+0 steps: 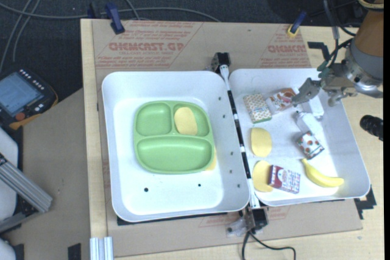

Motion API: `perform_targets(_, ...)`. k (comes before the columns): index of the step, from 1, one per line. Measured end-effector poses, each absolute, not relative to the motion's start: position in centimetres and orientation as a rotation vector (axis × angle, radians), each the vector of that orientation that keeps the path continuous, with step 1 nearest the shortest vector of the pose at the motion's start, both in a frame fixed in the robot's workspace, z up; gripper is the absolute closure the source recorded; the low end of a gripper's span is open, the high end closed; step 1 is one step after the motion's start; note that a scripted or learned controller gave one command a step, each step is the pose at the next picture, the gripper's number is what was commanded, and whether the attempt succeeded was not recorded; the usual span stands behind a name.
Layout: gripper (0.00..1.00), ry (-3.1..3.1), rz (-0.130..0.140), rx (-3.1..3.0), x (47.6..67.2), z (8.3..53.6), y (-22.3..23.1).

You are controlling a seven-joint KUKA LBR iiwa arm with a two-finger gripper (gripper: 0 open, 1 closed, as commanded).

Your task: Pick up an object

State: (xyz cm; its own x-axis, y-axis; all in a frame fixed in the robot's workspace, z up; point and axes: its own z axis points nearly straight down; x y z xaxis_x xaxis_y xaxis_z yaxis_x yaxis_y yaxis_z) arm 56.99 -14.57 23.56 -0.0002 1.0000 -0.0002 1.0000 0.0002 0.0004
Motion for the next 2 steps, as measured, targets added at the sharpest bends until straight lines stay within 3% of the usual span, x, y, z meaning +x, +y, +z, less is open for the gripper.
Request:
perform_targets(1, 0.0, 2.22, -0.001, 2.221, 60.3, 15.0, -21.2)
perform_targets(2, 0.0, 2.222, -0.001, 2.221, 65.9, 9.3, -15.9)
